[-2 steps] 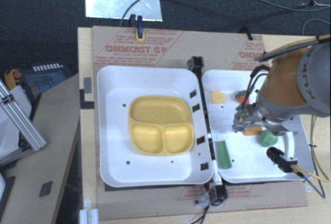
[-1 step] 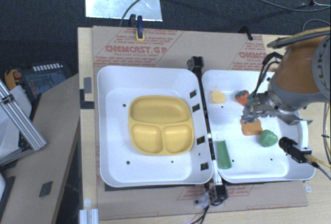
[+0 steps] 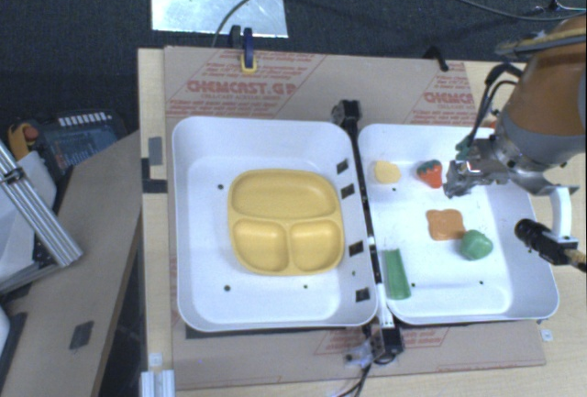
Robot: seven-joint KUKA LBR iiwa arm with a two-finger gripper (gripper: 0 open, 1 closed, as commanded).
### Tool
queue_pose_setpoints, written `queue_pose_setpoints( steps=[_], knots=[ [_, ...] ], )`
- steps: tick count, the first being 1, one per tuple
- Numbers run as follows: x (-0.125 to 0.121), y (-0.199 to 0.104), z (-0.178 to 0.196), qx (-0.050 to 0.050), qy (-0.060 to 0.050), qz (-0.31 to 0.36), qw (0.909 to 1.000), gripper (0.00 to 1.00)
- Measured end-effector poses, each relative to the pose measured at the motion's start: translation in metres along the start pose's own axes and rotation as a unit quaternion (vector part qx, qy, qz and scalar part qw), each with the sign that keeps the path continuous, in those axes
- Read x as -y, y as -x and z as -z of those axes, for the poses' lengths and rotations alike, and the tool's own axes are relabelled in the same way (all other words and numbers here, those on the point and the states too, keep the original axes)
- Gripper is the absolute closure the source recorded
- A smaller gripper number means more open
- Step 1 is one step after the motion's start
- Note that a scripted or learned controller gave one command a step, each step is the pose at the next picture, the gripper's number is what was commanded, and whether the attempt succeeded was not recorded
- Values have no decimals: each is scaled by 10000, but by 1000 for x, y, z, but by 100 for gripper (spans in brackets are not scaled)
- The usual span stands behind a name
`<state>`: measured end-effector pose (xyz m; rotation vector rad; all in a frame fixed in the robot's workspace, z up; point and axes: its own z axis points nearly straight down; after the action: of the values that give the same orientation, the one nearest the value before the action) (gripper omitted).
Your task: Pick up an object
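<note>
The right bin [image 3: 514, 294] holds several small items. A pale yellow piece [image 3: 386, 171] lies at its far left, with a red and green piece [image 3: 429, 172] beside it. An orange flat piece [image 3: 445, 224] sits mid-bin, touching a green round piece [image 3: 475, 245] to its right. A long green bar [image 3: 395, 273] lies by the bin's left wall. My gripper [image 3: 456, 180] hangs over the far part of this bin, just right of the red piece and above the orange one. I see nothing held in it.
The left bin [image 3: 197, 230] bears a yellow divided plate [image 3: 282, 219]. A black divider [image 3: 359, 203] runs between the bins. The arm's orange band [image 3: 550, 93] and a black fitting [image 3: 541, 241] overhang the right bin's right side.
</note>
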<state>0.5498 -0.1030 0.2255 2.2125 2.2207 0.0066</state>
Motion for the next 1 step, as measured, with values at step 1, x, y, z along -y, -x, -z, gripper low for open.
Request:
queue_pose_setpoints(
  steps=[1],
  knots=[
    [-12, -4, 55, -2, 0, 6, 10000, 100]
  ],
)
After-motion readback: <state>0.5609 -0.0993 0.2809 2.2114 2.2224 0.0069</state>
